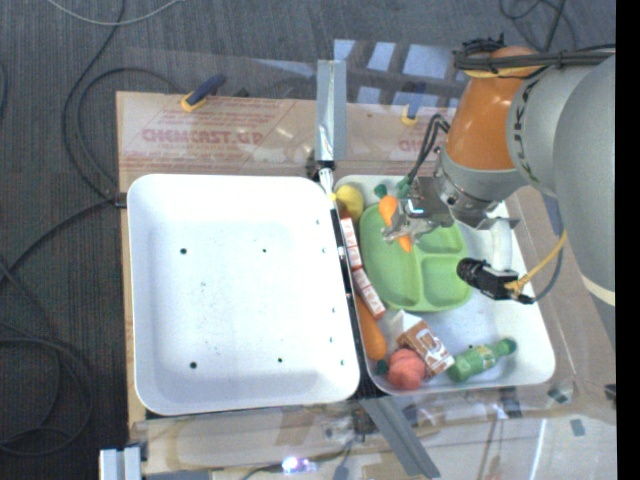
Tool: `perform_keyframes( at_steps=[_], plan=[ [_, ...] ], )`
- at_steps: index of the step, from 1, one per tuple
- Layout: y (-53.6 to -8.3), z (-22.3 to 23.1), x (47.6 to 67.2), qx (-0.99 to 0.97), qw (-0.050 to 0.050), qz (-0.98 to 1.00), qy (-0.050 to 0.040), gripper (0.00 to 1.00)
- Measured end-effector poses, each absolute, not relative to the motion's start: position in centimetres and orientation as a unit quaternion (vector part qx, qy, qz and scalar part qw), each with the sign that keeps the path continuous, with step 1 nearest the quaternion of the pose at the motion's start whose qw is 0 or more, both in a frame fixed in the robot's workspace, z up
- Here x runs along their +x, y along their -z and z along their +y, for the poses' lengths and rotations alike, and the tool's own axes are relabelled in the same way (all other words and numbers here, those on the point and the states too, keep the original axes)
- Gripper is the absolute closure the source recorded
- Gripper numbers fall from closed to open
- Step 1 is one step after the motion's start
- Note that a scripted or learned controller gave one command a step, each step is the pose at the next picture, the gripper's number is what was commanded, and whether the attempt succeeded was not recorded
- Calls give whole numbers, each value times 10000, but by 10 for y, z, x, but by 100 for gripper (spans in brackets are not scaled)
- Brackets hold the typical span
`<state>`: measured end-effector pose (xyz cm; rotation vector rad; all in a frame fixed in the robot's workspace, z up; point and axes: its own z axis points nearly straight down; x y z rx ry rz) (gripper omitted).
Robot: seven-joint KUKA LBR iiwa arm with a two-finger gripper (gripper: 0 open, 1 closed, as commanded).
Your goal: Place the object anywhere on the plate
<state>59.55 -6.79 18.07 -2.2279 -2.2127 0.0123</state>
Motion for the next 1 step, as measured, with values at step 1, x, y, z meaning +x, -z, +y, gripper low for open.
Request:
perform_keyframes(
  at_steps=[1],
  plan=[
    [-181,-68,596,-7096,8,-7046,-37,0]
  ],
)
